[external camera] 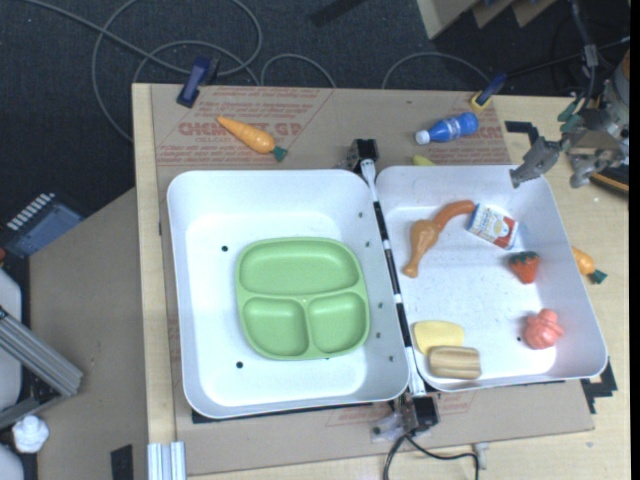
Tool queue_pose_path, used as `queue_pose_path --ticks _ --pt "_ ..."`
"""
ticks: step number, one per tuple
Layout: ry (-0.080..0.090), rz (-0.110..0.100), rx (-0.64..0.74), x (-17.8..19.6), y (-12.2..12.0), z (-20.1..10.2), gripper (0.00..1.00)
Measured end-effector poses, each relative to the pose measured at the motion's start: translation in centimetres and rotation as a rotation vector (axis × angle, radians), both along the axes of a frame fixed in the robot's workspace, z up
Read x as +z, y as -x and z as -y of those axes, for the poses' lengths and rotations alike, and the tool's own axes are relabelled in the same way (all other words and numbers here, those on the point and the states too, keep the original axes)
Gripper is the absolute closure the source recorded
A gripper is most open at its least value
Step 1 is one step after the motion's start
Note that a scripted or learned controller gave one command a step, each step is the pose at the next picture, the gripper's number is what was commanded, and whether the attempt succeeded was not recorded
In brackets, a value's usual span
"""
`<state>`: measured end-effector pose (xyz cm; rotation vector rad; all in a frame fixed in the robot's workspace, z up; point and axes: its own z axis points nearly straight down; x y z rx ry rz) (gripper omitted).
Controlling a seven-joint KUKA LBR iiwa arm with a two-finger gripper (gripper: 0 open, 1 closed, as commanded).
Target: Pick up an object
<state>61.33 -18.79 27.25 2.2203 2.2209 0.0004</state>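
1. A two-finger gripper [548, 158] hangs over the far right corner of the right bin [566, 230], its two grey fingers spread apart with nothing between them.

2. No object has been lifted: every candidate lies on the floor of the right bin or on the bench [145, 268] around it.

3. Nearest the gripper, a small red-and-white carton [492, 225] lies toward the bin's far right, touching the thick end of a chicken drumstick [432, 233].

4. A strawberry [524, 266] sits by the right wall, a pink fruit [541, 330] near the front right corner, and a yellow wedge [437, 334] against a hot dog bun [453, 363] at the front left.

5. The left bin [195, 298] carries a green divided plate [300, 297] at its middle.

6. Outside the bins, a carrot [248, 134] and a blue-and-white bottle [447, 128] rest along the bench's far edge.

7. By this view the task looks barely begun: choosing a target, descending, closing and lifting all remain.
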Motion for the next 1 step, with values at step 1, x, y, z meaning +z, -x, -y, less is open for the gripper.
queue_pose_path --ticks 1 --pt "-0.003 -0.007 0.001 -14.57 -2.10 -0.53 0.00"
